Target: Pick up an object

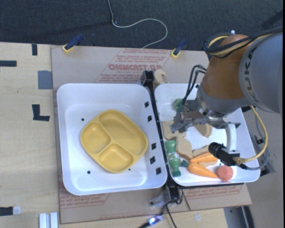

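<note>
Bench: two bins [66, 141] | one yellow tray [114, 140] | two carrots [203, 170] | tool [180, 125] state unclear

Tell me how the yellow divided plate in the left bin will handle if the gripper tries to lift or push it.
The yellow plate looks like moulded plastic, so it is probably stiff and light for its width. It lies flat on the left bin, so it should slide rather than roll or tip. Its low rounded rim gives two fingers little to pinch, so a grip may well slip.
</note>
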`<state>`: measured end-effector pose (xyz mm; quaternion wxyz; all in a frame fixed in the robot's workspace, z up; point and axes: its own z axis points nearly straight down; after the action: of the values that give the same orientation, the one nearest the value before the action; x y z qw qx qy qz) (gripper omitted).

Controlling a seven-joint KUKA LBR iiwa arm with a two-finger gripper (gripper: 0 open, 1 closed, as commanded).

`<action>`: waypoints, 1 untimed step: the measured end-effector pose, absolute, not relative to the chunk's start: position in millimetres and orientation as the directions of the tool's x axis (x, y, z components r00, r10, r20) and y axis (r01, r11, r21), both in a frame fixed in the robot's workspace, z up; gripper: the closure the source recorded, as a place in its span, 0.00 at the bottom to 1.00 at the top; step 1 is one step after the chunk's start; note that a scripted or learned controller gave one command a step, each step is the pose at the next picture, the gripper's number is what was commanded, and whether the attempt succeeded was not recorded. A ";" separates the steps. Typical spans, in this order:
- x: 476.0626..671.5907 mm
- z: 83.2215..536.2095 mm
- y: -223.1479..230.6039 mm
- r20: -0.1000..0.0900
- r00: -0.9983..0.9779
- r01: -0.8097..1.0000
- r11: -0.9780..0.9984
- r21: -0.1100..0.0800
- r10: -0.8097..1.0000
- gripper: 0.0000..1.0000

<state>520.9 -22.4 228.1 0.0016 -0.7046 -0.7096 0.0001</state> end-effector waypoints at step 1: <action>519.5 235.5 34.9 0.002 -0.008 1.000 0.008 -0.002 1.000 1.00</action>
<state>519.5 34.9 235.5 0.0013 -0.7042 -0.7100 0.0000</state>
